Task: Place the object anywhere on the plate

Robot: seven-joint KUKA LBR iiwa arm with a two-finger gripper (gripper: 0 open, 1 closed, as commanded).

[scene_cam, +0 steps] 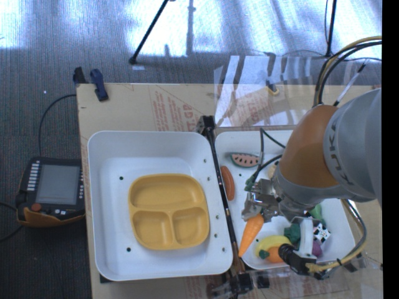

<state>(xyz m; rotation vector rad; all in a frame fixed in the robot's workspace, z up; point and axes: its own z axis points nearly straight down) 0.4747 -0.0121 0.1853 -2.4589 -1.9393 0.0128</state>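
The orange plastic toy carrot [251,232] lies near the right white bin's [249,147] left wall, long axis slanting toward its front-left corner, directly beneath the metal two-finger gripper [259,208], while the yellow three-compartment plate [168,211] sits mid-left bin [103,204].

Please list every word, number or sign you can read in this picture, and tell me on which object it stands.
Red print on the brown cardboard sheet under the two bins: letters and triangle marks, tilted and too blurred to read.
Black handheld control pad with grey screen: nothing legible.
Yellow divided plastic plate: no text.
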